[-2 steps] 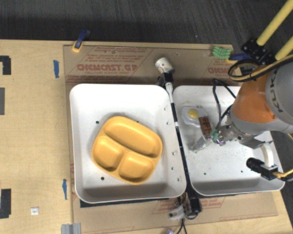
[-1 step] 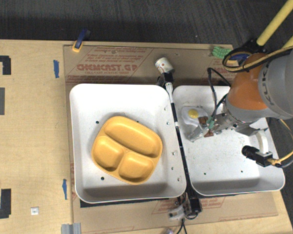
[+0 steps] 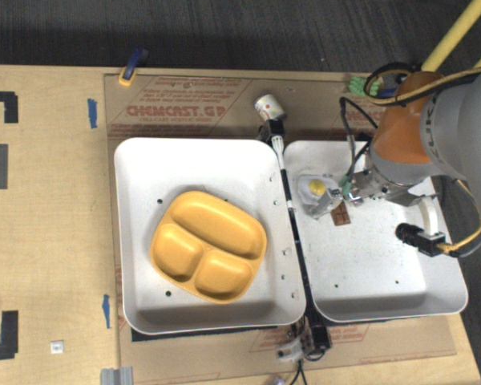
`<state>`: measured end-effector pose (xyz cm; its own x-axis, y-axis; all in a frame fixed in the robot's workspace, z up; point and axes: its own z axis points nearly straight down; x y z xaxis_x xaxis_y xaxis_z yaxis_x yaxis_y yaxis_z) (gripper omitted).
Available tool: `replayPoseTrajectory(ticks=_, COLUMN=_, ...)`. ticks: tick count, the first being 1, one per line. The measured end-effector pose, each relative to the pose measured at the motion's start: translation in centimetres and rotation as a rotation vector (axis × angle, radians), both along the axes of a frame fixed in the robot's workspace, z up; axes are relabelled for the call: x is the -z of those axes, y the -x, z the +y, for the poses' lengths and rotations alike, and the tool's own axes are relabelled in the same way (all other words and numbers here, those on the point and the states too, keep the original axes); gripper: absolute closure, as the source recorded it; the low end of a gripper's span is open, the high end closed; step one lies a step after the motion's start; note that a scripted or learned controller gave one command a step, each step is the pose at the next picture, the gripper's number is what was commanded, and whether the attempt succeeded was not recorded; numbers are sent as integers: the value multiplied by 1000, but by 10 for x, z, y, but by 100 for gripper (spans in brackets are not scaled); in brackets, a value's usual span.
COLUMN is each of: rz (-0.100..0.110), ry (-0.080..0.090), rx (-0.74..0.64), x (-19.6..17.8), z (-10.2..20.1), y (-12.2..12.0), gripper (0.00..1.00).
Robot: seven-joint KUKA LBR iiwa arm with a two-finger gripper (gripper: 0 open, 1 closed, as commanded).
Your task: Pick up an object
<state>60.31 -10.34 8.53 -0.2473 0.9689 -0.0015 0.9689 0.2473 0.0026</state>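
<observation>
A yellow three-compartment plate (image 3: 208, 245) lies in the left bin (image 3: 136, 215). In the right bin (image 3: 369, 287), near its far left corner, sits a small clear item with a yellow centre (image 3: 313, 189). A small brown piece (image 3: 341, 216) lies just right of it. My gripper (image 3: 346, 192) is low over that corner, right beside both small items and touching or nearly touching them. The grey arm with its orange band (image 3: 401, 135) reaches in from the right and hides part of the bin's far side.
A black plug on a yellow cable (image 3: 417, 237) hangs over the right side of the right bin. A white and black fixture (image 3: 268, 109) stands at the far end of the divider between the bins. Cardboard lies under both bins.
</observation>
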Motion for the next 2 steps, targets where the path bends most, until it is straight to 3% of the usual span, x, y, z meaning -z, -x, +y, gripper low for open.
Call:
replayPoseTrajectory(ticks=1, rz=-3, ry=0, rx=-1, x=-11, z=1, y=-1, gripper=100)
replayPoseTrajectory(ticks=2, rz=2, ry=-1, rx=242, x=-99, z=58, y=30, gripper=100)
